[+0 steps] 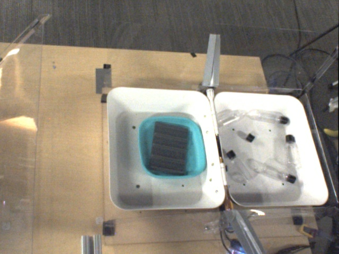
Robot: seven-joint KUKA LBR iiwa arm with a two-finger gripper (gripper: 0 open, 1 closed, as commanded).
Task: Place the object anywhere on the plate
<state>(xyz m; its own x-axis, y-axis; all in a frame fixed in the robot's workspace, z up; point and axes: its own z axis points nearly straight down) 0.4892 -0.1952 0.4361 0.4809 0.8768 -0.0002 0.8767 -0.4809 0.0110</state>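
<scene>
A teal square plate [144,142] sits in the middle of the left white bin [123,187]. A dark grey ridged block [169,147] lies flat on the plate and covers most of its centre. The block's long side runs from the near edge to the far edge, tilted slightly. Nothing touches the block.
The right white bin [312,192] holds several clear plastic vials with black caps, such as one vial [273,168] near the front and a small cap [249,137] in the middle. A grey metal post [212,62] stands behind the seam between the bins. Cables [296,62] lie at the far right.
</scene>
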